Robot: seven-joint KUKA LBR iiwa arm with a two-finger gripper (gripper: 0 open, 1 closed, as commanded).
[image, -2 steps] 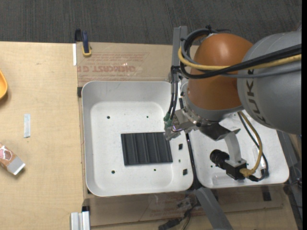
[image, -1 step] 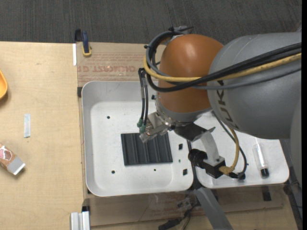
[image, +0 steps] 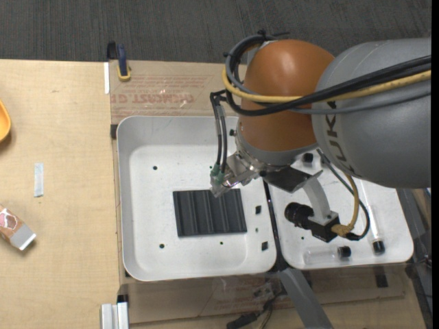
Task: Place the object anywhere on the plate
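The arm (image: 357, 108), grey with an orange band, reaches in from the right and covers most of the right bin (image: 384, 242). The left bin (image: 130, 184) lies mostly open to the camera. Within it, toward the front right, rests a dark ribbed rectangular plate (image: 209, 212), flat on the bin floor.

The gripper (image: 223, 182) hangs at the plate's rear right corner, at or just above the ribbed surface. Something small and greenish shows at its tip; whether this is the object to be placed or part of the tool cannot be told, so the object's position is not confirmed. Whether the claw is apart, together or clamped on anything also cannot be told: the wrist and cable hide it.

Judged procedure for the step in hand:

1. Shift the tip toward the plate's centre. A release at the corner risks the object rolling off the edge onto the bin floor.
2. Lower until the load nearly meets the ribs; do not drop from height.
3. Release, then lift straight up to avoid dragging the object or the plate.

A black fitting (image: 312, 221) hangs beneath the wrist.
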